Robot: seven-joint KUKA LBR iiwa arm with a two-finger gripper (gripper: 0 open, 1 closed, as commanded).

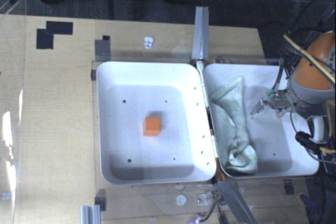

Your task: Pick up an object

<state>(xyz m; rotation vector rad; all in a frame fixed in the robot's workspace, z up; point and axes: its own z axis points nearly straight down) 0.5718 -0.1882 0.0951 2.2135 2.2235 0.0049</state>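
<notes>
Two things are lying within reach, one in each bin. A small orange block [151, 126] is sitting near the middle of the left bin [110, 113], just toward 6 o'clock of its centre, flat on the floor and well apart from every wall. A pale grey-green cloth [233, 123] is lying in the right bin [299, 162], stretched along the wall at that bin's 9 o'clock side, running from about 11 o'clock down to a bunched heap at 7 o'clock. The tool [265, 105] is hanging over the right bin toward its 1 o'clock area, just beside the cloth's upper end but apparently not touching it; whether it is open or closed is too small and blurred to tell, and nothing is showing as held. The arm's orange band [315, 63] is sitting at 3 o'clock of the scene. Judging by looks, the block is probably light and stiff, with flat parallel faces that are offering a plain pinch across two opposite sides; its smallness is making alignment matter, and a slightly off closing could nudge it across the smooth bin floor. The cloth is likely soft and limp, giving no firm edge; a pinch on the bunched heap at 7 o'clock, where folds are standing higher, would probably catch more fabric than the flat stretch, though it is crowding the wall. Both bins are resting on the desk [52, 128].
</notes>
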